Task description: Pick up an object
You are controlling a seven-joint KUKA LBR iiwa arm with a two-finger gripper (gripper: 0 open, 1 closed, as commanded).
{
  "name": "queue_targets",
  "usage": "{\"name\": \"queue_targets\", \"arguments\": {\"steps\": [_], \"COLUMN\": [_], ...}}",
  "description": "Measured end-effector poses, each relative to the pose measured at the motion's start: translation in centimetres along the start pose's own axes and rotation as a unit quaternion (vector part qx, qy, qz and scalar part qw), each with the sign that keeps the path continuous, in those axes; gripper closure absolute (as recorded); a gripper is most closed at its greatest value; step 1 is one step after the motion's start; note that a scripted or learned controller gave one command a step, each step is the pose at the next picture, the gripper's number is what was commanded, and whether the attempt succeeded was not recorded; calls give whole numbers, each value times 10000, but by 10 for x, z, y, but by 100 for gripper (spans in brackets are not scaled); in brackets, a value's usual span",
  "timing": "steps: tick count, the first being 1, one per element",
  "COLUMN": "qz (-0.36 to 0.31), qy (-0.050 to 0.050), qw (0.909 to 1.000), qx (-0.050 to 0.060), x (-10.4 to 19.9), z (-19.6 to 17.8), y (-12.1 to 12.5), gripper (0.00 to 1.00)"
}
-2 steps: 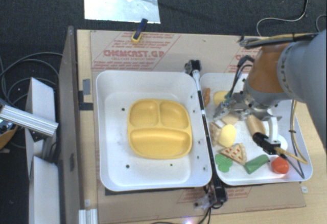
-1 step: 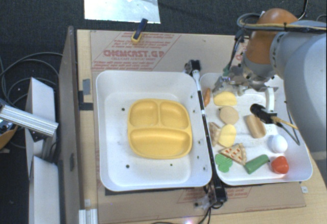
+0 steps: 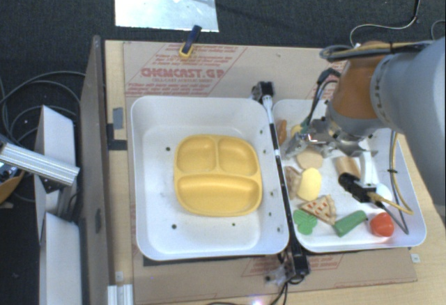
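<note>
My gripper [image 3: 315, 141] hangs low over the back left part of the right bin [image 3: 411, 227], under the orange wrist band. Directly beneath and in front of it lies a beige piece [image 3: 309, 158]. A pale yellow rounded piece [image 3: 310, 184] sits just nearer, with a pizza slice [image 3: 320, 208] in front of that. A tan bread-like piece [image 3: 348, 166] lies to the gripper's right. The view does not let me see whether anything is between the jaws.
The left bin [image 3: 150, 178] holds a yellow divided plate [image 3: 217, 175]. Along the right bin's front lie a green round piece [image 3: 304, 223], a green block [image 3: 350, 222] and a red tomato [image 3: 382, 225]. A brown piece [image 3: 281, 131] lies by the dividing wall.
</note>
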State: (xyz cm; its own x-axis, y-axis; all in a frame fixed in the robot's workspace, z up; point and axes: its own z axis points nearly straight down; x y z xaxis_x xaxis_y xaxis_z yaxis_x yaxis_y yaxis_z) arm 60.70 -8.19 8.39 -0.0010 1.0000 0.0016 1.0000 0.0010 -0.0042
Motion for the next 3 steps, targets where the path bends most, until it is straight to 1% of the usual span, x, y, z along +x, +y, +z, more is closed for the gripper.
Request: {"name": "queue_targets", "arguments": {"steps": [1, 2, 3], "qz": [-39, -35, -41], "qy": [-16, -13, -16], "qw": [9999, 10000, 10000], "qx": [141, 71, 71], "x": [-13, -12, -12], "z": [2, -12, -12], "y": [56, 59, 59], "gripper": [0, 100, 0]}}
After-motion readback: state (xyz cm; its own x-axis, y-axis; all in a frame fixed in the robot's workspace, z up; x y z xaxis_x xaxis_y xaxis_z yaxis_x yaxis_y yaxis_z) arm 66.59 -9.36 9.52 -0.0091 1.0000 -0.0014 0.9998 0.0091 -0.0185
